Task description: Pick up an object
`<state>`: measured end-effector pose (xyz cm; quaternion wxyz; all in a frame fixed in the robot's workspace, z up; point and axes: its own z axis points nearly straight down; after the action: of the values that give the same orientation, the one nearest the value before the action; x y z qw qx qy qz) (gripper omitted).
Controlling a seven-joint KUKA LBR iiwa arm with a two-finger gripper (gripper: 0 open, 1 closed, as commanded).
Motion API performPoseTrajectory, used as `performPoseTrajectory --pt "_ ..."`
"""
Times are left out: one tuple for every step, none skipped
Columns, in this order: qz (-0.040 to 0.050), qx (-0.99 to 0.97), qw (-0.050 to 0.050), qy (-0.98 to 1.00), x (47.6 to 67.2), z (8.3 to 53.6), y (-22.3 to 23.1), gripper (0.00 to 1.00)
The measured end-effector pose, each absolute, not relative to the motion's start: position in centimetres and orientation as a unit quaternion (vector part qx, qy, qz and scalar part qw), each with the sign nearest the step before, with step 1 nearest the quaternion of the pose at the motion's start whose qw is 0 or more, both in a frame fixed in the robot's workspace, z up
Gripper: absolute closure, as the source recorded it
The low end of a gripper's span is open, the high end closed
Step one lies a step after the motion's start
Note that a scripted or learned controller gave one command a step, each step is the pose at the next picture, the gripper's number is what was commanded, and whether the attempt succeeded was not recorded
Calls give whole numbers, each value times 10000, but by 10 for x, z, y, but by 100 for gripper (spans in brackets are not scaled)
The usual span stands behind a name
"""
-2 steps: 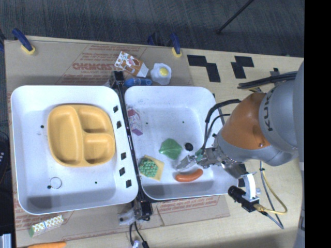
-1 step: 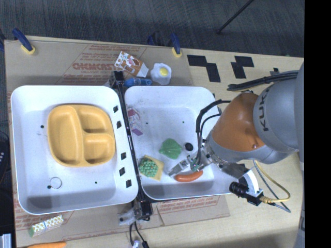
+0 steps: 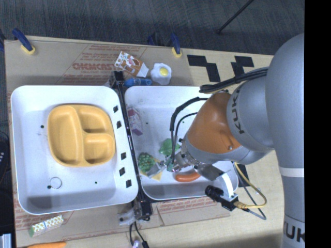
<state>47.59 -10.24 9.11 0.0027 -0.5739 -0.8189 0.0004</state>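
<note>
My gripper (image 3: 172, 164) reaches down into the right bin (image 3: 155, 99), under the orange band of the wrist (image 3: 211, 130). It sits among small items near the bin's front. A green leafy piece (image 3: 166, 147) lies just behind it. A green broccoli-like piece (image 3: 146, 161) and a small yellow bit (image 3: 156, 175) lie to its left. An orange-red sausage (image 3: 187, 177) lies right beside it at the front. A purple packet (image 3: 134, 120) rests farther back by the left wall. The wrist hides part of the bin floor.
The left bin (image 3: 20, 138) holds a yellow divided tray (image 3: 81, 134). Behind the bins on the cardboard lie a printed packet (image 3: 126, 62), a blue item (image 3: 137, 81) and a yellow-white toy (image 3: 161, 72). A wrapped candy (image 3: 46, 225) lies at the front left.
</note>
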Motion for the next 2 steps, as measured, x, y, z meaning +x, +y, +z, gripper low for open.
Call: performPoseTrajectory --pt "5 -5744 25 -8185 476 91 -103 0" --pt "3 -4020 34 -9156 476 91 -102 0"
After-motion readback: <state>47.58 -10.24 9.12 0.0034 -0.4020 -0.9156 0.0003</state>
